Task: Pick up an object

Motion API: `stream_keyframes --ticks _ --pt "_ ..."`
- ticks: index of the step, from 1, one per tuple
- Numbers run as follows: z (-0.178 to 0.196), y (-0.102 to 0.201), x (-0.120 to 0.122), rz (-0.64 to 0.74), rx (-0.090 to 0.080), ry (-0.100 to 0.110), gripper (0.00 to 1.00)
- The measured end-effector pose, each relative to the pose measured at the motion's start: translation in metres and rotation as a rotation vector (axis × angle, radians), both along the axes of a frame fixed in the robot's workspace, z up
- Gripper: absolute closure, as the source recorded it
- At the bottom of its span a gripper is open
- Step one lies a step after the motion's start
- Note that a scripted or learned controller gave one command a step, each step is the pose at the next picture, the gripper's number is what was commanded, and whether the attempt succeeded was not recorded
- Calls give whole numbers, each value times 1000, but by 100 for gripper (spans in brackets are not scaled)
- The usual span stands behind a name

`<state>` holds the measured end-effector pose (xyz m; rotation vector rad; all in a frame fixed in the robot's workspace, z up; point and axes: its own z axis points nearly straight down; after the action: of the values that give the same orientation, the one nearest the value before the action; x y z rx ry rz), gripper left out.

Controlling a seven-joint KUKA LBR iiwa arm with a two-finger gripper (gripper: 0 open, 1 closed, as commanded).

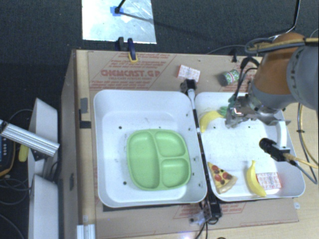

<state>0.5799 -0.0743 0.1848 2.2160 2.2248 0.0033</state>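
Banana [210, 118], the object nearest the tool, lies in the right bin [299, 183] at about 10 o'clock of that bin, close to the divider between the two bins. The gripper [234, 117] sits just beside it, at its 3 o'clock. Whether the tool is spread, closed or pinching anything cannot be told from here. Status: nothing is seen lifted; grasp and lift remain, by my judgement. Other candidates in the right bin: a second banana [254, 179] at 5 o'clock, a pizza slice toy [221, 176] at 7 o'clock. The left bin [107, 133] holds a green divided plate [158, 159]
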Motion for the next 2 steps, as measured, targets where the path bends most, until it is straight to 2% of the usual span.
stream_keyframes --ticks 1,2 --pt "4 -49 -36 -3 -2 1 100" --pt "4 -49 -36 -3 -1 1 0"
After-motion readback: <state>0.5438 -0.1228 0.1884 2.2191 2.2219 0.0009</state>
